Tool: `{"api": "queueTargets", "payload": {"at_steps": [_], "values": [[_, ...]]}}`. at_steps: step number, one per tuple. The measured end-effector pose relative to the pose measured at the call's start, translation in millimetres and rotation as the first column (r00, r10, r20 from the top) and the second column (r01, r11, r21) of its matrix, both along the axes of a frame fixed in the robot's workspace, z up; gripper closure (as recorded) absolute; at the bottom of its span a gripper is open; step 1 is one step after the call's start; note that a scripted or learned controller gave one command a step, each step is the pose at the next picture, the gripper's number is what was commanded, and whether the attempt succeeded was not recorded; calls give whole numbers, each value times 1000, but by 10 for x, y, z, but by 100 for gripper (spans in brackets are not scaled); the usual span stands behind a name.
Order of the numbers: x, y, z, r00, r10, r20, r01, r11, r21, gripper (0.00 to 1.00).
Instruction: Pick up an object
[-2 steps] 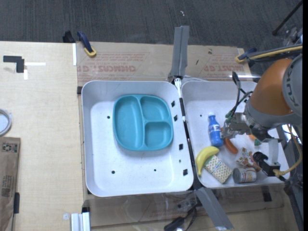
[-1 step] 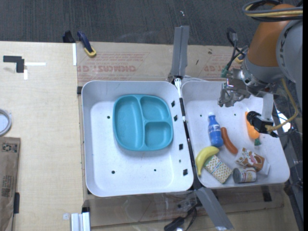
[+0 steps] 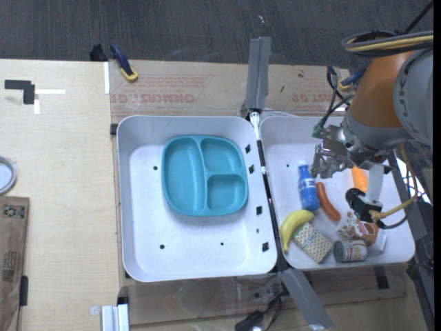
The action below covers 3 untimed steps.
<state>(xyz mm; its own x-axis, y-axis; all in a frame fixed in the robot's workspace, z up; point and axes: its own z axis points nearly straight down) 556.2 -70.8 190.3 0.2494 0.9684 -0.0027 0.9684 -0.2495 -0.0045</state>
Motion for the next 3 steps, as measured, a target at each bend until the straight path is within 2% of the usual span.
{"api": "queueTargets", "payload": {"at_steps": [1, 2, 3], "values": [[0, 1, -1, 1000, 0, 0, 0, 1000, 0, 0], [30, -367, -993, 999, -40, 2, 40, 999, 1, 0], [264, -120, 10, 971, -239, 3, 239, 971, -1, 0]]}}
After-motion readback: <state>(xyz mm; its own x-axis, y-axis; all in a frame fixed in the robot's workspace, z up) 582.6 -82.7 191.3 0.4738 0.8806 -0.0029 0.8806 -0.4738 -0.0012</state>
